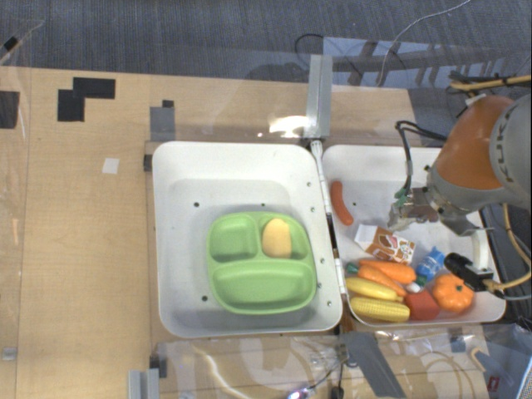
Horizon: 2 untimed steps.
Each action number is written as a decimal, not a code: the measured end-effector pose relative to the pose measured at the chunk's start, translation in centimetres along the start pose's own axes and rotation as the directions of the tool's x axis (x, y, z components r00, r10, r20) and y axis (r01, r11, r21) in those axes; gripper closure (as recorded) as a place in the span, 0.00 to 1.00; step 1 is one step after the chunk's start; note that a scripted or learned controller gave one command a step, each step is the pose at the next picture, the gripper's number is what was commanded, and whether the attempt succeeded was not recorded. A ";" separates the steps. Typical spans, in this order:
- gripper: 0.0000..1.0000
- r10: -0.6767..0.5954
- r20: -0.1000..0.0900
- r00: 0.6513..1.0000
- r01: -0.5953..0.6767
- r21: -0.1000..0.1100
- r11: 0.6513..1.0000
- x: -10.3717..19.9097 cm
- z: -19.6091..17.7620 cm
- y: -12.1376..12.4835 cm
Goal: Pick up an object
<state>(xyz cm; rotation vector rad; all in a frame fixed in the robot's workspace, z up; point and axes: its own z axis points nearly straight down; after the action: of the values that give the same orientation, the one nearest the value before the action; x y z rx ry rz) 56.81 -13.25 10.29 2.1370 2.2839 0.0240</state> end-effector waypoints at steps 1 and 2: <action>1.00 -0.046 0.002 0.999 0.046 0.009 0.999 -0.7 1.3 2.2; 0.00 -0.045 0.004 0.999 0.045 0.007 0.999 -0.8 1.3 2.3</action>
<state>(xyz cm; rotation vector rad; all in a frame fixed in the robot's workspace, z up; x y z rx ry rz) 59.14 -13.89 9.03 2.0862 2.3317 0.0110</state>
